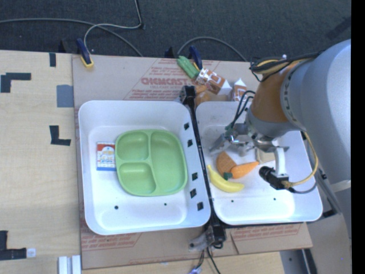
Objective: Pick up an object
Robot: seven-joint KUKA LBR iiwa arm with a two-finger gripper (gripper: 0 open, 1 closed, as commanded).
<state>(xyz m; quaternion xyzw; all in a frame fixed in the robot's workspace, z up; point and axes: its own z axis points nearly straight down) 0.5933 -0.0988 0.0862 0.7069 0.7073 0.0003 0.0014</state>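
Right of centre, our gripper [228,141], fingers narrowly parted and holding nothing, may nudge the carrot [244,169] against the banana [223,181].

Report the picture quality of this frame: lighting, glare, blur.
Camera view: even, soft lighting with faint shadows; the right bin's white floor looks washed out; the arm's grey shell, nearest the lens, is soft and blurred; the green plate and banana are fairly sharp.
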